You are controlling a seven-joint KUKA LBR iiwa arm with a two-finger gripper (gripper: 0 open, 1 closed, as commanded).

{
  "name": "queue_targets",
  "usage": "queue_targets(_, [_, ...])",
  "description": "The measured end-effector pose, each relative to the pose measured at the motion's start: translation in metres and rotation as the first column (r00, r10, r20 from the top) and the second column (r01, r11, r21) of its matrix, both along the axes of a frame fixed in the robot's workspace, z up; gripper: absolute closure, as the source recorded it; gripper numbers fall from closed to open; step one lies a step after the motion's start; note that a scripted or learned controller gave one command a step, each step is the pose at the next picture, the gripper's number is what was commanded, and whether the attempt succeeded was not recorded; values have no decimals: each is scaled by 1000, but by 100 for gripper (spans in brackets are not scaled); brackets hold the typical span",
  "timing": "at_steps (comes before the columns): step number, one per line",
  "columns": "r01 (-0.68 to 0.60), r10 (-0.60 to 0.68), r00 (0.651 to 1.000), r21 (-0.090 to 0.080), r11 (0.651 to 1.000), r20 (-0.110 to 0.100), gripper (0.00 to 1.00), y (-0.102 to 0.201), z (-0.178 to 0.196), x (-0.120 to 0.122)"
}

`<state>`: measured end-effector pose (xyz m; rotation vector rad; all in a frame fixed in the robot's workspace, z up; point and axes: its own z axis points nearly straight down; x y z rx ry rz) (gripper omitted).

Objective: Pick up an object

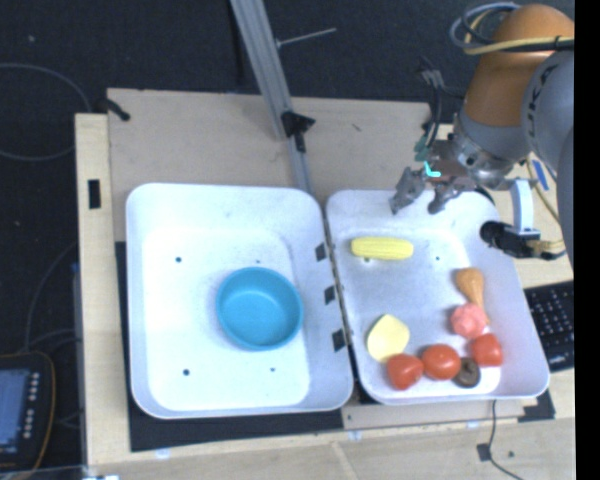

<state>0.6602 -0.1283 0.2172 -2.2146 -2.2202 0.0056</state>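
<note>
The grey two-finger tool (424,196) hangs released, fingers spread, over the right white bin's (352,230) far edge. The yellow corn cob (382,249) lies just nearer; best lowered straddling its narrow width.

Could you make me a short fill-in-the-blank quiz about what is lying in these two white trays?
1. The left bin holds a bowl coloured ____.
2. The corn cob lies in the ____ bin.
3. The end effector hangs over the right bin's far edge, with ____ between its fingers.
4. The three tomatoes near the right bin's front edge are coloured ____.

Missing words: blue; right; nothing; red
</note>
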Motion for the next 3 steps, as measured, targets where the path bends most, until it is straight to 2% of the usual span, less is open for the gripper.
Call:
queue_targets(1, [-1,1,1000,-1,1000,9,0,0,5,2])
queue_targets(3, [11,-11,1000,-4,1000,4,0,-15,-85,1])
